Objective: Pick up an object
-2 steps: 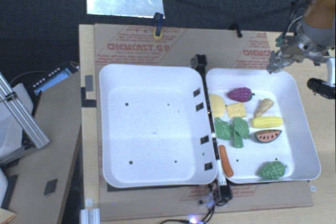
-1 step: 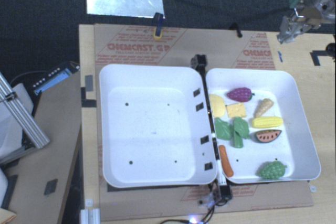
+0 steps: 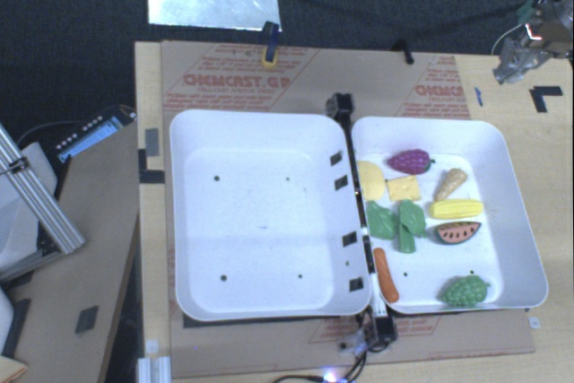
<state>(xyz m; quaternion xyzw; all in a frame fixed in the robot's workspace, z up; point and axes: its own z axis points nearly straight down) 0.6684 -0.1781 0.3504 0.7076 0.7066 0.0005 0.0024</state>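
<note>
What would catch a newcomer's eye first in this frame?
The cluster of bright toy foods in the right bin stands out: purple grapes, a corn cob, a watermelon slice and an orange carrot along its left wall. The gripper hangs far off at the upper right, beyond the bins, above the bench.

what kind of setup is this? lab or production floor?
Most likely a robot grasping lab, not production. Two white bins sit on a cardboard-covered bench, the right one holding toy food like a plastic corn cob and watermelon slice, with the gripper parked off to the side.
</note>
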